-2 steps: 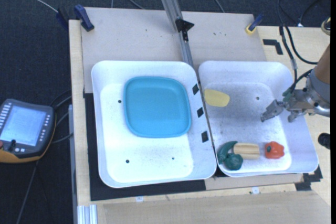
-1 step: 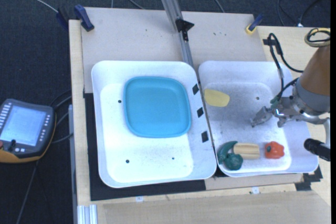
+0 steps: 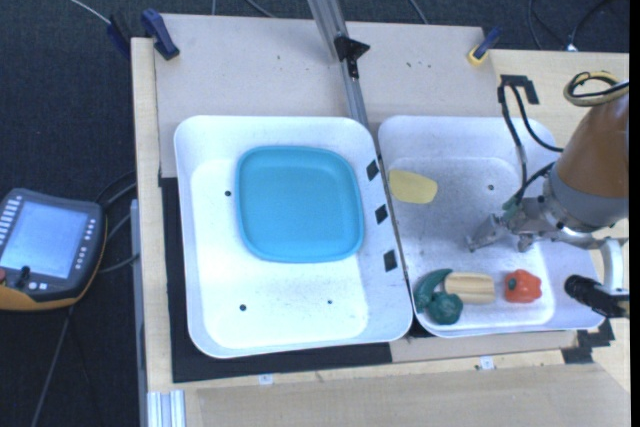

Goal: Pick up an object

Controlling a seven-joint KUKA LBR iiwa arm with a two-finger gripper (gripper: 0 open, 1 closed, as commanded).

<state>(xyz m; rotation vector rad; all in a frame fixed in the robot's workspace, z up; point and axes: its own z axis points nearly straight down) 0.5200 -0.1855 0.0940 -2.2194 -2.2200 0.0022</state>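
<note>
Surface (image 3: 260, 65) carries 2 white bins side by side. Left bin (image 3: 205, 215): blue plate (image 3: 300, 203) only. Right bin (image 3: 470, 150): arm's hand (image 3: 490, 235) low over bin floor, nothing visible between fingers; opening cannot tell. Candidate objects untouched: yellow piece (image 3: 413, 186) near divider; along near edge, green item (image 3: 438, 296), tan block (image 3: 470, 288), red item (image 3: 521, 286). Judgement: grasp not yet made; pick and lift remain.

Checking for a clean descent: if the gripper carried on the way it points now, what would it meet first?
Probably bare floor of the right bin. The gripper points down and leftward, apart from the yellow piece and the red piece. Depth is unclear.
</note>
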